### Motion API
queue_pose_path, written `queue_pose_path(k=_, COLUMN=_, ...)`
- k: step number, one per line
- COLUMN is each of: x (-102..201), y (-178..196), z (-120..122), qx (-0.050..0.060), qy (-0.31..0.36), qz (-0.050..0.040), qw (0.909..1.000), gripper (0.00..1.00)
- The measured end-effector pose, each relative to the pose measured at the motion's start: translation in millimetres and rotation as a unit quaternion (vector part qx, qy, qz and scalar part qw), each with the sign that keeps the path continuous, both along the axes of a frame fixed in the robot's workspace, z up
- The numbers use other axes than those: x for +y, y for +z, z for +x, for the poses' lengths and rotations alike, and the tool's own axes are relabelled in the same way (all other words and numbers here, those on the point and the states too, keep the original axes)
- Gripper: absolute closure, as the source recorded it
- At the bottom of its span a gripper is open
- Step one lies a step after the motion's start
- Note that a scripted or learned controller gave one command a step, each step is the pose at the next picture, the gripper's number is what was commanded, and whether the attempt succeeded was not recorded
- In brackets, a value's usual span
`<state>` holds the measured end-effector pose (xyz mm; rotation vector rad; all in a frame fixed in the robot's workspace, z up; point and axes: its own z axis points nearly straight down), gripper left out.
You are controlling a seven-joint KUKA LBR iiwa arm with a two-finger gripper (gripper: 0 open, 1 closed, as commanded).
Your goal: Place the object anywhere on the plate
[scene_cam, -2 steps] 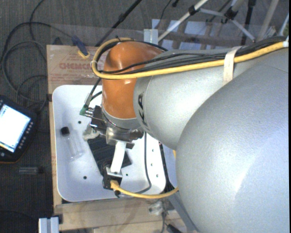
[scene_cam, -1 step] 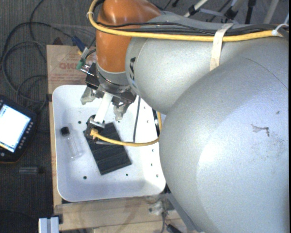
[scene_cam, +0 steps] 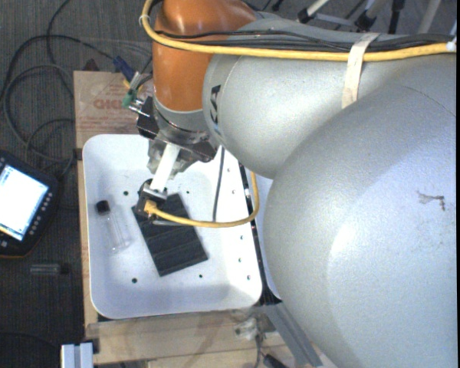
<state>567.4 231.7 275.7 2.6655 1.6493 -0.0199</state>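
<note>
Both vial point(scene_cam: 113, 225) and slab point(scene_cam: 173, 245) lie off bin point(scene_cam: 107, 301) walls.

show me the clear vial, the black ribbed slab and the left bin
clear vial point(scene_cam: 116, 230), camera view, its clear body
black ribbed slab point(scene_cam: 175, 248), camera view, its ribbed top
left bin point(scene_cam: 115, 159), camera view, bare floor, far corner

Bin point(scene_cam: 115, 290): plain white, a few small dark dots on the floor.
Slab point(scene_cam: 172, 245): black, ribbed in parallel lines.
Vial point(scene_cam: 116, 228): clear, black cap.
Arm point(scene_cam: 353, 205): pale grey, orange band.
Cardboard point(scene_cam: 100, 102): brown, red print.
Pendant point(scene_cam: 15, 202): black casing, bright white screen.
Floor point(scene_cam: 31, 67): dark grey.
</note>
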Motion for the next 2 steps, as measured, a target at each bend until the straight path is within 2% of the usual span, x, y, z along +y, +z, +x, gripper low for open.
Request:
queue_pose_path(k=1, x=0, y=0, z=0, qx=0.0, qy=0.0, qz=-0.0001, qw=1.0, gripper=0.0)
queue_pose_path(k=2, x=0, y=-34, z=101, qx=-0.002, qy=0.004, qz=0.0032, qw=1.0, gripper=0.0)
